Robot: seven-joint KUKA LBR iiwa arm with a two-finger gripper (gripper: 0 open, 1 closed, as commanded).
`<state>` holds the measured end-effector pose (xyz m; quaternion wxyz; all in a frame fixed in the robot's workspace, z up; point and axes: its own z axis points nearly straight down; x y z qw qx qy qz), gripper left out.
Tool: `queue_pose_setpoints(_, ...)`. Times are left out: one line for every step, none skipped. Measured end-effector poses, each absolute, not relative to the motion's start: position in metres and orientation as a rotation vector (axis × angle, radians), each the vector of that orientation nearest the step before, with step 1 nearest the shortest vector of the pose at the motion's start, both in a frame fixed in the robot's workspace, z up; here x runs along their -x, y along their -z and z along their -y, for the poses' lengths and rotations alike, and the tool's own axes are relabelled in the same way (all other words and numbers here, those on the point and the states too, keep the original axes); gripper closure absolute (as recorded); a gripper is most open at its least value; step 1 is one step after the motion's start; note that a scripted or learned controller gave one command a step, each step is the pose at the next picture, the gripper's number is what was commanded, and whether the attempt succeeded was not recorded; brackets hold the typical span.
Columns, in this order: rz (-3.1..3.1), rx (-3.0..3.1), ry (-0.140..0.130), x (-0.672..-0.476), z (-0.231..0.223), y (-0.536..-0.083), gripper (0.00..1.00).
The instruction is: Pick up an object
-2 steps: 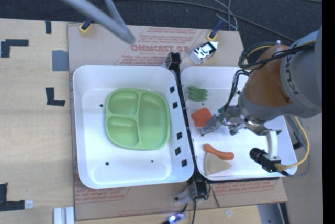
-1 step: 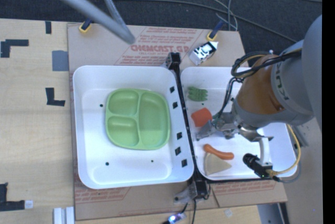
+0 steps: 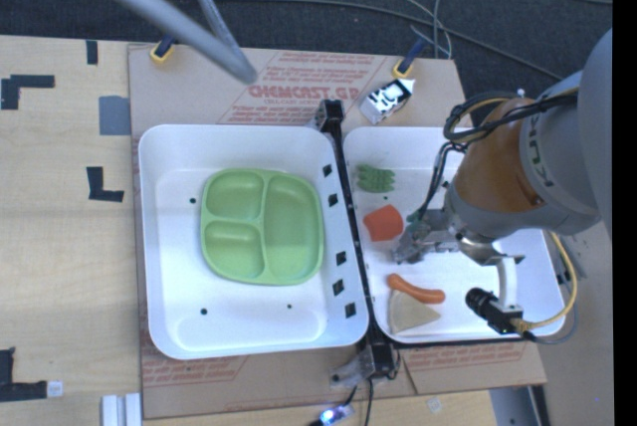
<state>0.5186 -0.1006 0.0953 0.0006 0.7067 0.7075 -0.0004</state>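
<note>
The arm (image 3: 528,165) reaches in from the right and hangs low over the right bin (image 3: 552,290), its gripper (image 3: 416,243) set just right of a small red-orange block (image 3: 383,222). The fingers are a dark blur against the white floor — whether they stand open or closed cannot be told, and nothing shows between them.

Four small things lie in the left half of that bin. Farthest is a green leafy piece (image 3: 375,178); just nearer is the red-orange block; nearer again, an orange carrot-shaped piece (image 3: 418,292) lying crosswise; and nearest, touching or almost touching the carrot, a pale wedge (image 3: 411,315). The left bin (image 3: 164,245) carries a green divided plate (image 3: 263,224), well apart from the arm.

The block is the likeliest target, being right beside the gripper. It looks like light toy food — probably stiff plastic, smooth and a little slippery, not fragile. Its chunky shape should offer two opposed flat sides, so a pinch across the middle seems best. The carrot, being thin and rounded, would likely roll away unless taken across its narrow width at mid-length. The leafy piece looks flat and harder to catch.
</note>
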Motion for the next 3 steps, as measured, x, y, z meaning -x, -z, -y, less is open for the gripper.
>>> queue_pose_setpoints(-2.221, -2.217, -0.004, -0.525, 0.098, -0.156, 1.00)
queue_pose_setpoints(-2.221, -2.218, -0.003, -0.525, 0.096, -0.199, 1.00)
queue_pose_setpoints(-2.221, -2.218, -0.003, -0.525, 0.095, -0.241, 1.00)
